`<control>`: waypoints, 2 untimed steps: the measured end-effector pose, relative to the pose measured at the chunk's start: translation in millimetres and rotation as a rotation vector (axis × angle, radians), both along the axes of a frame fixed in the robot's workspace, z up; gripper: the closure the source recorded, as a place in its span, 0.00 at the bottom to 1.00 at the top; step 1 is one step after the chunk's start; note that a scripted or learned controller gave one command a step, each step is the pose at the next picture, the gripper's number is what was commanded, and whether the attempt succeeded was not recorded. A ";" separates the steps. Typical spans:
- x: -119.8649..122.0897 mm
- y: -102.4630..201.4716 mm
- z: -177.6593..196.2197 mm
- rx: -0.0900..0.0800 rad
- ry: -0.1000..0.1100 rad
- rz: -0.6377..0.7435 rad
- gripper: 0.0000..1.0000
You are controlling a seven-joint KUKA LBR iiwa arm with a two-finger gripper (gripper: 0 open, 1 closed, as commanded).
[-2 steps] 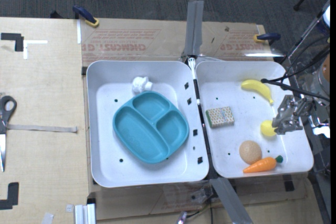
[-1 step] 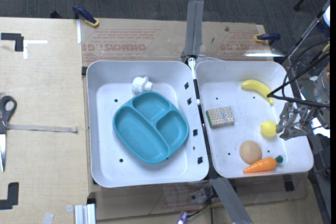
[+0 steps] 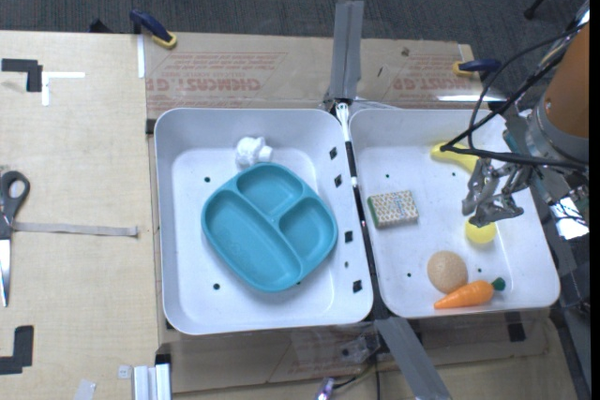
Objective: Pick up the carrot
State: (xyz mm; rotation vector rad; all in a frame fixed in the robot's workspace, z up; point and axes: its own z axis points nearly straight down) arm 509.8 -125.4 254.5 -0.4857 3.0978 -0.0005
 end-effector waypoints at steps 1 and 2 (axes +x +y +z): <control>-0.1 -0.3 -0.1 0.000 0.000 -0.001 0.00; -22.0 2.2 -161.7 0.001 0.002 -0.271 0.00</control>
